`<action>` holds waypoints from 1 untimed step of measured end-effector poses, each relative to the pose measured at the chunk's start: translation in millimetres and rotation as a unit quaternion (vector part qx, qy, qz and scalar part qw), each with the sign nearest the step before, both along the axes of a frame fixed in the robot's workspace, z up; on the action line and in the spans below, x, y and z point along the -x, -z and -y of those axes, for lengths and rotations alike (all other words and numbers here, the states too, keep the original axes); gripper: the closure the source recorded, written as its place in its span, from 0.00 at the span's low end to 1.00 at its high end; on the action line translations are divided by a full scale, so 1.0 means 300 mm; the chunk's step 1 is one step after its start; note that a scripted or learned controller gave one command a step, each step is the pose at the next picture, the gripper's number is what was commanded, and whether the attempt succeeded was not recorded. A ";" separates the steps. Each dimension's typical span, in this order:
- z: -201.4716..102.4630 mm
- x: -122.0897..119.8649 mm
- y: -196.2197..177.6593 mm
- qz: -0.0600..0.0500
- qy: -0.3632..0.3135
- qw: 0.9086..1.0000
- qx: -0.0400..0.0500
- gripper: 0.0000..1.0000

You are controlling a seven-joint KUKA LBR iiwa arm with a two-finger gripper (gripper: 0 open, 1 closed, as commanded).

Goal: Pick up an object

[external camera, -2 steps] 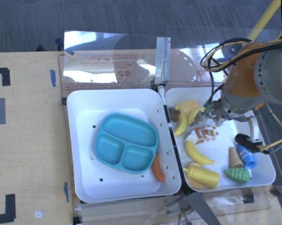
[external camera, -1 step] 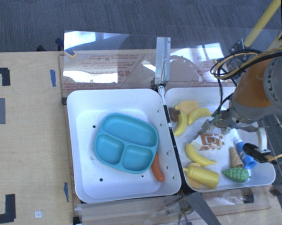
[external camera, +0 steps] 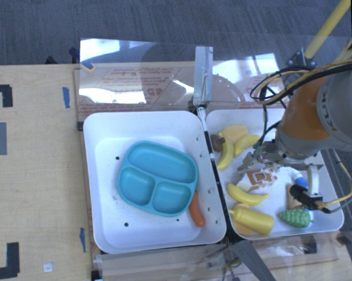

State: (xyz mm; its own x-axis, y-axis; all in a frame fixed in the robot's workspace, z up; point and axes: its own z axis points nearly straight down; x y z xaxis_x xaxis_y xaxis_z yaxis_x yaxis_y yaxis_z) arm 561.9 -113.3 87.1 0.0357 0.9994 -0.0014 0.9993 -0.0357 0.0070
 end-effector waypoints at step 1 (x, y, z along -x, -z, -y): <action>0.003 -0.006 -0.029 0.001 0.001 1.000 0.000 1.00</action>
State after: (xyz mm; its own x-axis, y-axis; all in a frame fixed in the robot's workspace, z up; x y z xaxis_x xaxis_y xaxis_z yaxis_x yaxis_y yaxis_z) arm 563.8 -114.3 95.8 0.0375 0.9993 -0.0021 0.9992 -0.0375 0.0098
